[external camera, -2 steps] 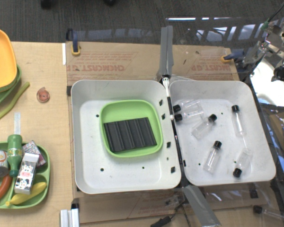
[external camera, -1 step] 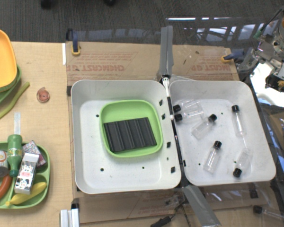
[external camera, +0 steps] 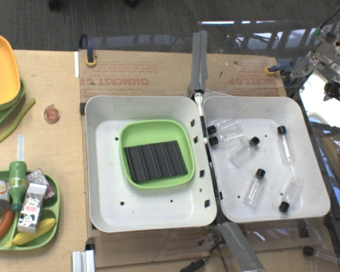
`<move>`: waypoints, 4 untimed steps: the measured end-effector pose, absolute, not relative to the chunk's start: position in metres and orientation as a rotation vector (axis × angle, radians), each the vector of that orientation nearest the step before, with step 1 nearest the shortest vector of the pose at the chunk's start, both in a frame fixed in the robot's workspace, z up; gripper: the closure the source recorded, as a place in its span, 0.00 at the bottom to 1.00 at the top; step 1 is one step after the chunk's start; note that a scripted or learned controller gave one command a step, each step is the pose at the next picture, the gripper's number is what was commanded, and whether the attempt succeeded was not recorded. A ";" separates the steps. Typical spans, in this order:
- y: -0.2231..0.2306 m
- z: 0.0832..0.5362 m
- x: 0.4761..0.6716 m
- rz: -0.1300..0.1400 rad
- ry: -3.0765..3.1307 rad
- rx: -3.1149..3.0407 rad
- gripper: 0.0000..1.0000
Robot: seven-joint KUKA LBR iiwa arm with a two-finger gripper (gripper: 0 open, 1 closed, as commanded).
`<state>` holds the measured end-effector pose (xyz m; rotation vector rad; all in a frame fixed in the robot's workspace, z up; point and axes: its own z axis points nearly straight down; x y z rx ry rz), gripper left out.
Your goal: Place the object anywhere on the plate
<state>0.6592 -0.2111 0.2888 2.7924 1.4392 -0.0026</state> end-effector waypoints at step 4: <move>-0.204 0.263 0.653 -0.006 1.216 2.899 0.00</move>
